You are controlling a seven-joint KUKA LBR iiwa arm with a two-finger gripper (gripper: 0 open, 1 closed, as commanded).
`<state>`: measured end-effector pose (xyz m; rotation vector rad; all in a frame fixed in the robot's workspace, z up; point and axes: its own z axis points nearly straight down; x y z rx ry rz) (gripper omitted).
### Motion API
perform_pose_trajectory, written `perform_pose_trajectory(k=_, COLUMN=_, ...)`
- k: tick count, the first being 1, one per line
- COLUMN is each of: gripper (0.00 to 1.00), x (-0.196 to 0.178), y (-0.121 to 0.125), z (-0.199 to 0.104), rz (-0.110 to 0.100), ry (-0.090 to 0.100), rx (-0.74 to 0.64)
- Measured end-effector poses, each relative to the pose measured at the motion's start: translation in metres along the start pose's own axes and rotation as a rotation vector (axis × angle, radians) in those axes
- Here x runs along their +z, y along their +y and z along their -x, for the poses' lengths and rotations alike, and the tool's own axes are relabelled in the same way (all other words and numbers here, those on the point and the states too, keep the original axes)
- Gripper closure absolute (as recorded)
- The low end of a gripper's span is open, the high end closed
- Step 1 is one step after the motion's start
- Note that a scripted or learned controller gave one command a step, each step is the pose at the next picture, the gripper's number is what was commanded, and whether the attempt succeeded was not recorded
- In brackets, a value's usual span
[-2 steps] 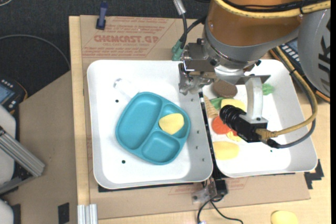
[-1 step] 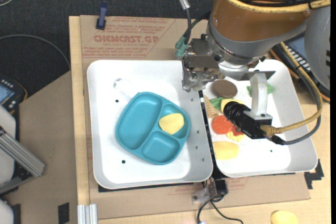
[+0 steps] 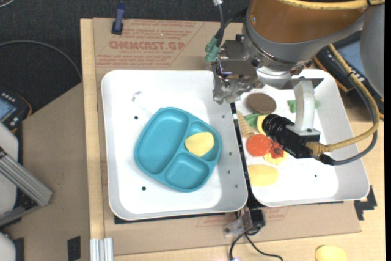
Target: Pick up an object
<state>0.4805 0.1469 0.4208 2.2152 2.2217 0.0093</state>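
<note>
Gripper (image 3: 227, 90) hangs by the inner edge of the right bin (image 3: 330, 183), can't tell if it's open or closed, so I'd centre it over the brown disc (image 3: 261, 102) before dropping straight down.

There are two white bins, a left bin (image 3: 119, 107) and a right bin (image 3: 333, 183). The left one holds one teal plate (image 3: 159, 143) with three compartments, and one yellow piece (image 3: 199, 143) lies on it. The right one holds one brown disc (image 3: 261, 102), one cone (image 3: 247, 126), one red ball (image 3: 258, 144), one green piece (image 3: 292, 106) and one yellow lump (image 3: 263, 175); other bits there are too hidden to count.
</note>
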Motion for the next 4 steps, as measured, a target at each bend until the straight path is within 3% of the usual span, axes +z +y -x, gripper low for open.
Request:
perform_pose_trajectory(k=1, gripper=1.0, x=0.105, y=-0.004, z=0.081, rz=-0.02, ry=-0.006, rx=0.013)
perform_pose_trajectory(k=2, gripper=1.0, x=-0.082, y=0.0, z=0.092, rz=0.015, ry=0.002, rx=0.003)
perform_pose_trajectory(k=3, gripper=1.0, x=0.008, y=-0.002, z=0.102, rz=-0.016, ry=-0.003, rx=0.006)
perform_pose_trajectory(k=4, gripper=1.0, x=-0.001, y=-0.001, z=0.098, rz=-0.005, ry=-0.001, rx=0.003)
